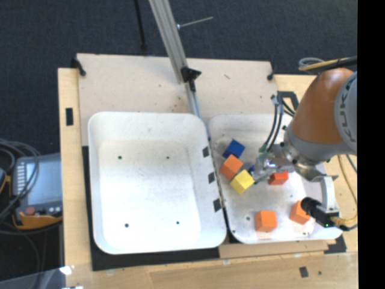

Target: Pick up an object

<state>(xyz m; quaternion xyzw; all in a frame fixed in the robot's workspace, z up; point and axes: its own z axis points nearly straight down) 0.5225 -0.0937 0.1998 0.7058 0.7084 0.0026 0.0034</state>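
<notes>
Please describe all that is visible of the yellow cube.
The yellow cube is a small, plain block, matte, perhaps wood or foam. It lies tilted in the right bin, near the bin's left wall. An orange cube touches its upper left side. The gripper is close on its right; contact is unclear.

Looked down on a bench point(72, 161) with two white bins: left bin point(150, 179), right bin point(240, 128). Held blocks in the right one: blue block point(236, 147), orange block point(230, 166) touching yellow block point(242, 182), further orange blocks near the front point(265, 220) and point(299, 212). Showed the gripper point(264, 164) low beside the yellow block, a small red-orange block point(278, 177) just beside it, under the grey and orange arm point(322, 116).
</notes>
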